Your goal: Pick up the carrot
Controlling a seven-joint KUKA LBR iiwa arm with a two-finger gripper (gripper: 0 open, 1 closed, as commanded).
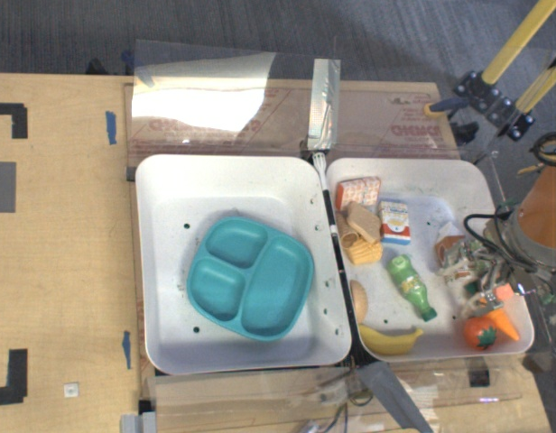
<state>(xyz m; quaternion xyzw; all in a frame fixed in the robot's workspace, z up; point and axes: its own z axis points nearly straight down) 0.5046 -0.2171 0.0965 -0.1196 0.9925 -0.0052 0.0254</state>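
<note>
The carrot [491, 327], orange with a bit of green at its top, lies in the front right corner of the right bin [440, 171]. My gripper [484, 278] comes in from the right edge, low over that bin, just behind and above the carrot. Cables and dark parts of the wrist blur its tip. Whether it touches the carrot cannot be made out. The orange band of the arm [542, 215] shows at the right edge.
Sharing the right bin are a red and white box [358, 191], a small milk carton [395, 222], a tan block [361, 233], a green bottle [412, 287], a banana [390, 339] and a brown egg-like item [358, 301]. The left bin [161, 197] holds a teal divided plate [250, 278].
</note>
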